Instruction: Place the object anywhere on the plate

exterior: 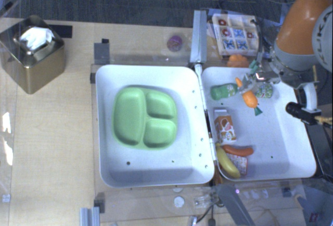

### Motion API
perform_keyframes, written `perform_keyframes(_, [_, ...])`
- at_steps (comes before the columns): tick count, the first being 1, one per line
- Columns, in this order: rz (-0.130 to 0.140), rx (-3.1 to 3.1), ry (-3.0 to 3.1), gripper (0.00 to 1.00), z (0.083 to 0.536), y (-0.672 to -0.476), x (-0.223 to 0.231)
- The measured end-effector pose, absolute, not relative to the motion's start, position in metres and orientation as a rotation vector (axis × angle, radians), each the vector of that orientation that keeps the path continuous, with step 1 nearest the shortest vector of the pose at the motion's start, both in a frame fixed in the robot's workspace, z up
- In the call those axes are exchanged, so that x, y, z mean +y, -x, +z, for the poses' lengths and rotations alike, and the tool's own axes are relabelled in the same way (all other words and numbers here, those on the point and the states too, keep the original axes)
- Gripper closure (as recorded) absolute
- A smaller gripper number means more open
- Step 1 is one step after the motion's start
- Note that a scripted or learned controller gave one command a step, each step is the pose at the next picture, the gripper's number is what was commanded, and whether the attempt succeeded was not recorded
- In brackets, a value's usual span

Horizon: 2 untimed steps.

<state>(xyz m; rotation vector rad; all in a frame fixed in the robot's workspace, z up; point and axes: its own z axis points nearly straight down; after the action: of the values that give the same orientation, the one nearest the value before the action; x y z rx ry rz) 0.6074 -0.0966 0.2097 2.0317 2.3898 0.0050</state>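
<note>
Nearby, fingers (258, 77) above carrot (251, 99)

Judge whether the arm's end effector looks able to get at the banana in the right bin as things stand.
Probably yes: the banana lies uncovered at the right bin's near-left corner, though a sausage rests against it and the end effector is across the bin.

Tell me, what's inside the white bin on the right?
Inside the right bin lie a green bottle, a toy carrot, a small carton, a sausage and a banana. The arm covers the far corner, so anything beneath it is hidden.
</note>
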Motion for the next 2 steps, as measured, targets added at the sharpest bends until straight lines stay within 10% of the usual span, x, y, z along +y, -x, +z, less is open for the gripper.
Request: perform_keyframes(2, [0.007, 2.64, -1.697, 1.0, 0.21, -0.612, 0.11])
